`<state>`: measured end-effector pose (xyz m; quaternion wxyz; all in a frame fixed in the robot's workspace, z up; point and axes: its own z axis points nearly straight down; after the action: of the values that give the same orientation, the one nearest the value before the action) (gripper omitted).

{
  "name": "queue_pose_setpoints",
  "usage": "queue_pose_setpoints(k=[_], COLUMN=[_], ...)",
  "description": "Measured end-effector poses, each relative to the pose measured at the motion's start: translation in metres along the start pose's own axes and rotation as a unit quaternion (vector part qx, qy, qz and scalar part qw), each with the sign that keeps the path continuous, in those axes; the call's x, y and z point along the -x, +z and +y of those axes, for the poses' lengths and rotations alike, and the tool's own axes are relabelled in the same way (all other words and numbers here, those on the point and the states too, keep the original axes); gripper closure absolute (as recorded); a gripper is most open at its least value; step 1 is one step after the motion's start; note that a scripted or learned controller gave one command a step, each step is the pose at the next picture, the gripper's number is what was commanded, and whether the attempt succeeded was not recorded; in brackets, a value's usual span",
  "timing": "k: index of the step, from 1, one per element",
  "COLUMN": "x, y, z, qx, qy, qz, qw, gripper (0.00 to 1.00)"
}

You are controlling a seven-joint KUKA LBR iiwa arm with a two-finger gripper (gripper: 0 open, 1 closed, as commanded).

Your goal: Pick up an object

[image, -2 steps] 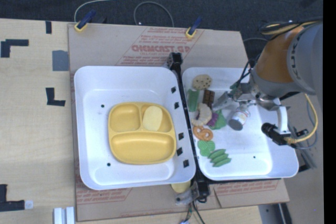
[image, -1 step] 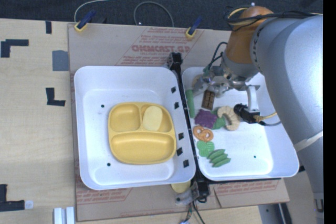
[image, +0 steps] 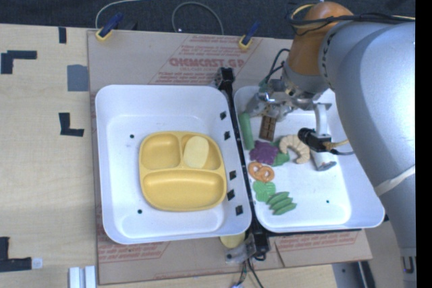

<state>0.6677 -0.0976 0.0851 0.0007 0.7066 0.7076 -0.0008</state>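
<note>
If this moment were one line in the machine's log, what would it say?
claw: low in right bin, over brown bar | grasp: unclear | left bin: yellow tray | toy food still lying in bin

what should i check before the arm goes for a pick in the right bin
1. Items to pick lie in the right bin: ok, a brown bar, purple grapes, pretzel, green pea pods and a croissant.
2. Gripper is over that bin: ok, near its upper left.
3. Gripper is free of any item: cannot tell.
4. Target stands apart from neighbours: not ok, the items crowd together.
5. Yellow divided plate is out of the way: ok, in the left bin.
</note>
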Motion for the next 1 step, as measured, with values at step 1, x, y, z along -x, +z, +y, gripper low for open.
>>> queue_pose_setpoints(k=[1], x=[0.0377], y=[-0.0020], z=[-0.0497], qx=[0.003], qy=[0.001], qz=[0.001], qw=[1.0000], gripper=[0.00])
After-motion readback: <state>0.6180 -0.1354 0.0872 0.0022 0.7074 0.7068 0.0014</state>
